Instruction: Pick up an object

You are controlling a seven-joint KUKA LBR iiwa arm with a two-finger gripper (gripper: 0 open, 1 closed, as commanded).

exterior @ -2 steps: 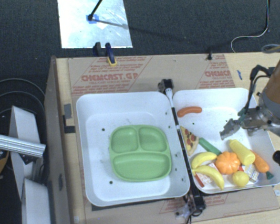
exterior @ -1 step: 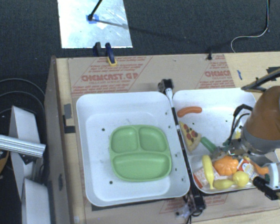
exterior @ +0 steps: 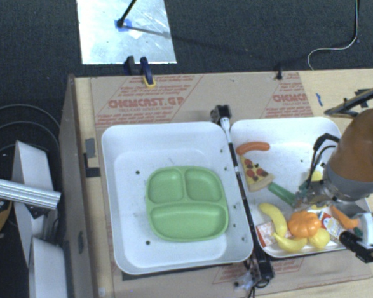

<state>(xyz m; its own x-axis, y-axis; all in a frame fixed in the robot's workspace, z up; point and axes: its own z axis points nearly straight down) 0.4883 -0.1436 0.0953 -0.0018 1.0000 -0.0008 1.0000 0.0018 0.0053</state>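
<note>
Green tray point(exterior: 187, 204): one. Yellow bananas point(exterior: 275, 218): two. Gripper point(exterior: 309, 197) grasp: cannot tell.

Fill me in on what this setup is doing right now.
A grey arm with an orange band reaches from the right into the right-hand white bin, low over a pile of toy food: yellow banana, orange pumpkin-like piece, pizza slice, sausage. The left-hand white bin holds a green divided plate.
</note>
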